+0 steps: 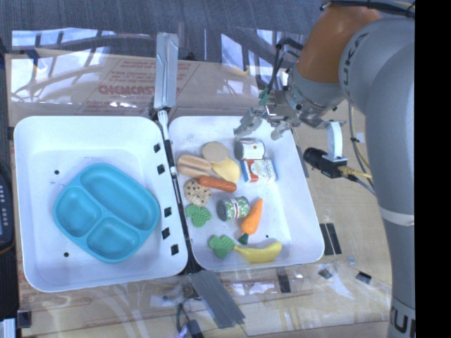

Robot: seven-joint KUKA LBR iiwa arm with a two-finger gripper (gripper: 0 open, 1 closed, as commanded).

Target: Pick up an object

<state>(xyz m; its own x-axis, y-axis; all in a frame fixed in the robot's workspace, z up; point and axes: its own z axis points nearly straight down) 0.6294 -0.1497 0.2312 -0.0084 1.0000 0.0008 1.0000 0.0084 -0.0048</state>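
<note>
1. The gripper (pixel 266 125) hangs over the far edge of the right bin (pixel 299 196), fingers spread wide with nothing between them.
2. Just near of it – a small can (pixel 249 148) and a carton (pixel 258 170).
3. Further in lie a hot dog (pixel 217 184), a cookie (pixel 194 191), a carrot (pixel 253 215) and a banana (pixel 259 251).
4. The left bin (pixel 35 153) holds a blue divided plate (pixel 106 212).

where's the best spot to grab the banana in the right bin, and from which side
Probably the middle of the banana, coming straight down, fingers closing across its narrow width. It lies flat along the right bin's near wall, with the green toy touching its left end, so the middle is freer.
</note>
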